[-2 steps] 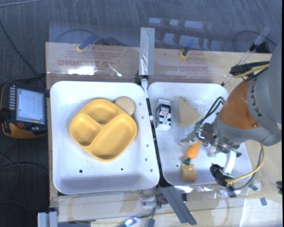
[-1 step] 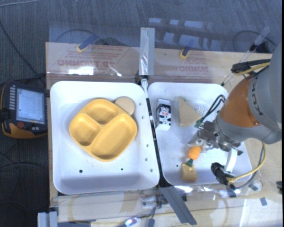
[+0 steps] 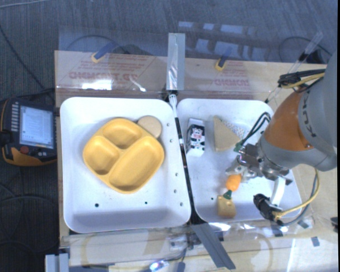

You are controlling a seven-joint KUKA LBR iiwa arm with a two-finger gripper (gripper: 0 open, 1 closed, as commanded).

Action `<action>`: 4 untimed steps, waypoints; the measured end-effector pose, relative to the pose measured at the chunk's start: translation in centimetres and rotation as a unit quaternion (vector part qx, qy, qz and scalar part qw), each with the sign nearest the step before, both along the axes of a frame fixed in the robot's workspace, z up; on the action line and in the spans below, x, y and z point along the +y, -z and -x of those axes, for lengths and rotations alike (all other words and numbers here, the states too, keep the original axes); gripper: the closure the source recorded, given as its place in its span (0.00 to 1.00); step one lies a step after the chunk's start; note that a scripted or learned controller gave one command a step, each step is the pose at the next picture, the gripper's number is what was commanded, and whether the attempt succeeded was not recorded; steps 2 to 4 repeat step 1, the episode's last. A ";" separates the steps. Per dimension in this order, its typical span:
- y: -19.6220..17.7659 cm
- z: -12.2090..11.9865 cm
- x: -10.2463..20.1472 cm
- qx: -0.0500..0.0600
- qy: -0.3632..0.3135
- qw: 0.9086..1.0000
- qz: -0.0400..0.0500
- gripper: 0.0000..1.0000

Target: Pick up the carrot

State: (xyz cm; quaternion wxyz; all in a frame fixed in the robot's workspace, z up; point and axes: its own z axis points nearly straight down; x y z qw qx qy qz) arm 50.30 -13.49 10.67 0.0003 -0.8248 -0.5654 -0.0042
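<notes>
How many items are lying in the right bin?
4: a carrot by the gripper, a tan lump below it, a wedge and a small carton above. The arm may hide more.

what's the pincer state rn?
pincer: cannot be told; it sits low in the right bin, right beside the carrot, and no object can be seen between its tips.

Two bins are being carried side by side on the surface [image 3: 68, 67]. In the left bin [image 3: 79, 208] a divided plate [image 3: 123, 154] is lying, with a round piece [image 3: 151, 126] touching its far right edge. In the right bin [image 3: 207, 208] a small carton [image 3: 196, 137] is lying far left, a wedge [image 3: 226, 134] just right of it, and the carrot [image 3: 232, 182] nearer, just beyond a block [image 3: 226, 207]. The pincer [image 3: 245, 166] is being held just right of the carrot.
</notes>
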 end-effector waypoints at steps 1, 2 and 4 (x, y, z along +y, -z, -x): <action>-7.6 2.0 9.1 0.006 -0.042 0.999 0.002 1.00; -7.6 2.0 9.1 0.006 -0.042 0.999 0.002 1.00; -7.6 2.0 9.1 0.006 -0.042 0.999 0.002 1.00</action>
